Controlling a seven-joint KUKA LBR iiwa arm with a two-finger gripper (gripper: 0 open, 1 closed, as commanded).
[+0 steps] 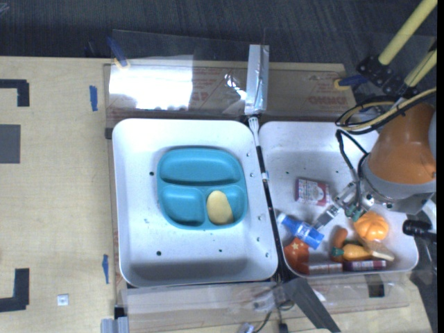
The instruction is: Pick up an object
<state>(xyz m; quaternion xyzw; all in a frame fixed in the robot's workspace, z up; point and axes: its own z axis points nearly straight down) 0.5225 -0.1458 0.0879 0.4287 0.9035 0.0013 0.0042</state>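
My gripper (341, 208) hangs low over the middle of the right bin (291, 148), below the orange wrist band. It sits just left of an orange pumpkin-like toy (372, 227) and right of a small pink packet (311, 190). Below it lie a blue bottle-like item (302, 229), a red tomato (296, 252), a small brown piece (338, 236), a carrot (359, 252) and a dark red bar (347, 266). Nothing is visibly held.
The left bin (132, 186) holds a blue divided tray (187, 179) with a yellow oval fruit (219, 207) in its lower right compartment. A clear plastic sheet and cardboard stand behind the bins. Cables trail by the arm at the right.
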